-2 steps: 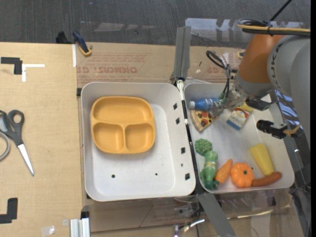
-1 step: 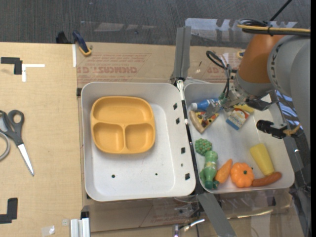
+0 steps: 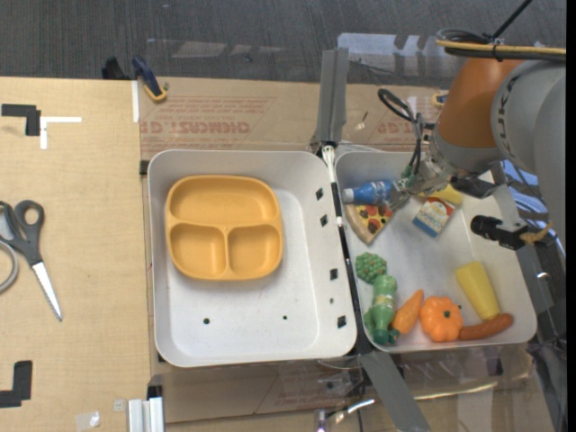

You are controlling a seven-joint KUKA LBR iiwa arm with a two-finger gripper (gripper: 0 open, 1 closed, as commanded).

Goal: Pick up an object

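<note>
Hand (image 3: 407,190) beside bottle (image 3: 369,191), pizza slice (image 3: 369,220)

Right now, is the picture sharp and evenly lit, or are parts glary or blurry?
In the camera view the light is soft and even: the yellow divided plate and scissors look crisp, with only faint shadows. The white bins are bright but not washed out. The arm's pincer is small and slightly soft, so its detail is hard to read.

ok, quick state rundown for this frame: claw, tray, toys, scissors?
claw: low in the right bin, by the blue bottle; grip unclear
yellow tray: flat, upright in the left bin
pizza slice: lying flat
carrot: lying tilted
pumpkin: upright
scissors: closed, on the bench
</note>
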